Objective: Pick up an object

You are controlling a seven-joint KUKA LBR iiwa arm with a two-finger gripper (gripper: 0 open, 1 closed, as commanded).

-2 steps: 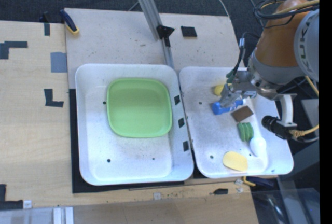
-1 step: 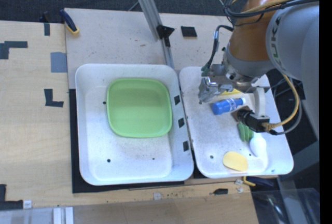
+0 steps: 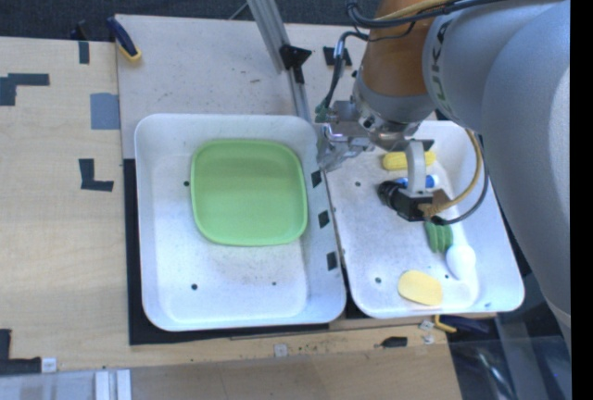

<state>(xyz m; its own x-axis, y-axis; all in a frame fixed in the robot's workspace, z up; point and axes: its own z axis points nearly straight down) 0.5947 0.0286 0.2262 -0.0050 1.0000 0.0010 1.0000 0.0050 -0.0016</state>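
camera view
progress: nothing seen lifted; pick judged not yet done
gripper [image 3: 335, 146]: lowered at right bin [image 3: 371, 292] left wall; grip state cannot be told
targets: yellow piece [image 3: 421, 287] below-right of gripper, matte, rounded; green stick [image 3: 437, 236], white lump [image 3: 460, 259] right
plate [image 3: 248, 192]: left, smooth green, rounded square
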